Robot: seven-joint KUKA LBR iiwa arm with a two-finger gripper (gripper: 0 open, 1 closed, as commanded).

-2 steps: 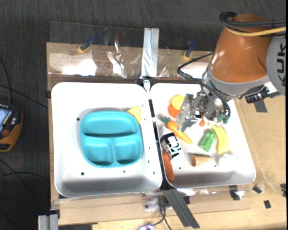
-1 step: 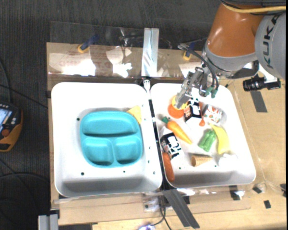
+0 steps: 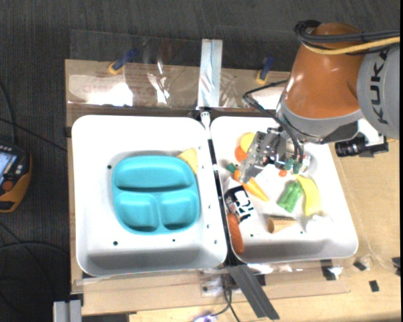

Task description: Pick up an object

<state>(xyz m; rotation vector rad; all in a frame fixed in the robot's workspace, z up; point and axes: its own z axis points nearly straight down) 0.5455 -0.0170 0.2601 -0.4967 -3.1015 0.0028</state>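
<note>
The right bin (image 3: 336, 237) holds several toy foods: an orange carrot (image 3: 256, 189), a green vegetable (image 3: 290, 196), a yellow banana (image 3: 310, 194), an ice cream cone (image 3: 280, 225), a black-and-white block (image 3: 239, 202) and an orange piece (image 3: 235, 235) by the divider. A yellow-orange fruit (image 3: 244, 142) lies at the back. My gripper (image 3: 250, 168) hangs low over the bin's left-centre, just above the carrot's upper end, fingers pointing down-left. Nothing shows between them.
The left bin (image 3: 94, 146) carries a turquoise divided tray (image 3: 154, 193) with a yellow piece (image 3: 190, 158) at its upper right corner. A handheld controller (image 3: 3, 173) lies on the floor far left. Clamps and a plastic sheet (image 3: 161, 79) stand behind the bins.
</note>
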